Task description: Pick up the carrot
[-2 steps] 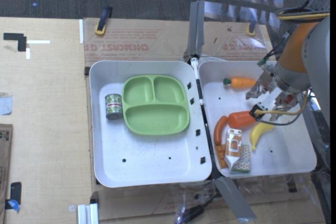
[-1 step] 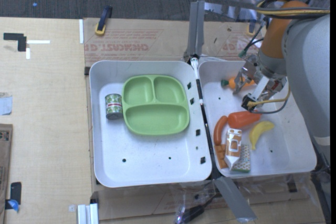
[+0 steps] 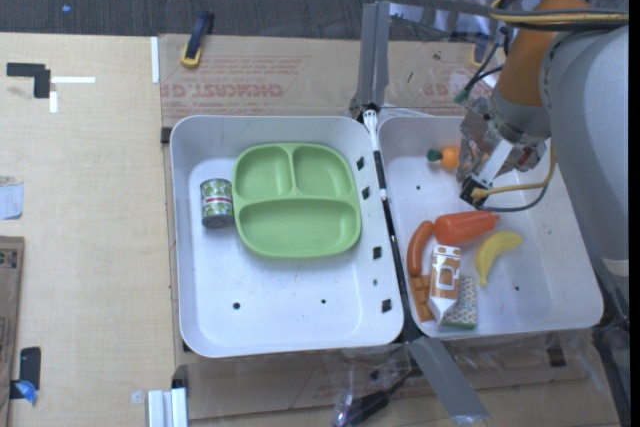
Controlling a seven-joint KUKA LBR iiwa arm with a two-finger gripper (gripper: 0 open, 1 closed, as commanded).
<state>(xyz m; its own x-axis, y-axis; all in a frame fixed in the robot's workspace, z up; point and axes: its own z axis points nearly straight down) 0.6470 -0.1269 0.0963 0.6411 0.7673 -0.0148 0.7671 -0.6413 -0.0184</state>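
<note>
Your target, the carrot [image 3: 465,226], lies in the middle of the right bin [image 3: 560,305], just beside the gripper [image 3: 478,186] on the side toward the bin's near edge, so the move you judge next is a short one toward that edge and down. Its long axis runs roughly across the bin, from the divider side toward the outer wall, slightly slanted. A grasp across its width looks the safer choice. You cannot tell from this slant whether the gripper is spread or pressed together, and nothing is visibly held in it. You have only one arm. Count what crowds the carrot: one red sausage [image 3: 420,248] touching or nearly touching its divider-side end, one banana [image 3: 497,254] just beside its other end, one small carton [image 3: 445,270] near it toward the near edge, and one pouch [image 3: 462,303] beyond that. One small orange piece with a green tip [image 3: 447,155] sits toward the far edge, so don't mistake it for the target. The left bin [image 3: 200,315] holds one green divided plate [image 3: 296,200] and one can [image 3: 215,203], well apart from your work.
</note>
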